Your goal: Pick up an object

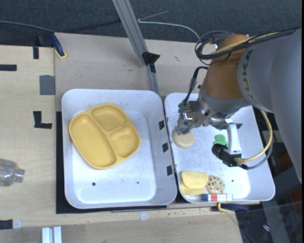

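Observation:
My gripper (183, 130) reaches down into the right bin (253, 186) near its left wall. Its tip stands right over a small round beige piece (184, 140) and seems to touch its top edge. A small green object (220, 139) lies a little to the right, partly behind the arm's black cable fitting. At the bin's front lie a pale yellow block (193, 181) and a speckled round cookie (215, 185). A thin red, white and blue stick (217, 197) rests along the front rim.
The left bin (142, 181) holds a yellow divided plate (104, 134). A slanted metal pole (131, 27) comes down to the back between the bins. A clear plastic bottle (4, 171) lies on the bench at far left. The arm's bulk covers the right bin's back part.

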`<state>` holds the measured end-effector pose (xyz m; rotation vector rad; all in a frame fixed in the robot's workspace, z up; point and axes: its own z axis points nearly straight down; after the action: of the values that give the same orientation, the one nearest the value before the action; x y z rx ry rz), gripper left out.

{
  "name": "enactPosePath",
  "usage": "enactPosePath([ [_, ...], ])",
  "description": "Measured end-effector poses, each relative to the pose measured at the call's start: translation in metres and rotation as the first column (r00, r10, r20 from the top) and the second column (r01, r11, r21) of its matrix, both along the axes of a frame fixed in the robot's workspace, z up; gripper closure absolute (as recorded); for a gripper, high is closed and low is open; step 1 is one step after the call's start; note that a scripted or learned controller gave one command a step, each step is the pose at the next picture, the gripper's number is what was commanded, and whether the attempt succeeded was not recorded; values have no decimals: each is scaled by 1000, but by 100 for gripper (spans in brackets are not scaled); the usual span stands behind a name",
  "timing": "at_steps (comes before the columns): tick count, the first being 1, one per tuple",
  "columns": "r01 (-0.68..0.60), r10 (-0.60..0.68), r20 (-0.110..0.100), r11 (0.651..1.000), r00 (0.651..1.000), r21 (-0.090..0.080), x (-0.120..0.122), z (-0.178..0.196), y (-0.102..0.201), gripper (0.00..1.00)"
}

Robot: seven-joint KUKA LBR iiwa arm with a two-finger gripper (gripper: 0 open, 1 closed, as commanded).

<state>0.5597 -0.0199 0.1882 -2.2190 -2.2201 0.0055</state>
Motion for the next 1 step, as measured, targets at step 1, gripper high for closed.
enactPosePath([
  [1, -9, 9, 3, 1000, 1000, 3, 23, 0, 94, 100],
])
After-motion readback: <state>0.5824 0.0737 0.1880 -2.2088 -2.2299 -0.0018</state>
